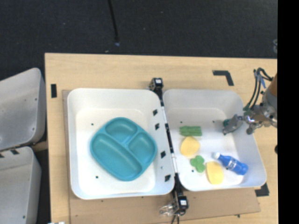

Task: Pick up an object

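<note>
Bins sit side by side on the tan surface [117,71]. The left bin [79,101] carries a teal divided plate [123,147] near its middle. The right bin [205,101] carries a green block [190,131], a round yellow piece [189,146], a small green leafy piece [198,163], a second yellow piece [215,172] near its front edge, and a blue bottle [231,164] lying on its side toward the front right corner. The gripper [236,124] hangs over the right bin's right side, nothing visible between its fingers; whether they are spread or closed cannot be told
</note>
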Controlling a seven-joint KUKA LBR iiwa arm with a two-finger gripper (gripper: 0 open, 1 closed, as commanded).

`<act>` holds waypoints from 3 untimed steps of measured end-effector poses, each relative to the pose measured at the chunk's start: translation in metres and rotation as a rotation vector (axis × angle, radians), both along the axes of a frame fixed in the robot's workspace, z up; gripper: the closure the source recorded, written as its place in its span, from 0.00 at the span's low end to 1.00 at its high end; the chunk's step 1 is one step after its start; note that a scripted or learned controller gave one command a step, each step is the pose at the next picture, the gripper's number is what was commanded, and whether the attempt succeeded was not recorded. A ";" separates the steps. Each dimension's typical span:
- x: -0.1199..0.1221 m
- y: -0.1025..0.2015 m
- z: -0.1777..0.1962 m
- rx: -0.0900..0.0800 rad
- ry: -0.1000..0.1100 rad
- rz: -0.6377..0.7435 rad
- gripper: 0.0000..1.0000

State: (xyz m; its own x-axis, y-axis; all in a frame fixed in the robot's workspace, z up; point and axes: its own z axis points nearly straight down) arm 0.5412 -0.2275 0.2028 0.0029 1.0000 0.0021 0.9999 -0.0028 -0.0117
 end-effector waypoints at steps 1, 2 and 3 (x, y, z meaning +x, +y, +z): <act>0.003 0.001 0.007 -0.004 -0.013 0.004 0.00; 0.005 0.010 -0.047 -0.003 -0.009 0.004 0.00; 0.004 0.009 -0.099 -0.003 -0.008 0.001 0.00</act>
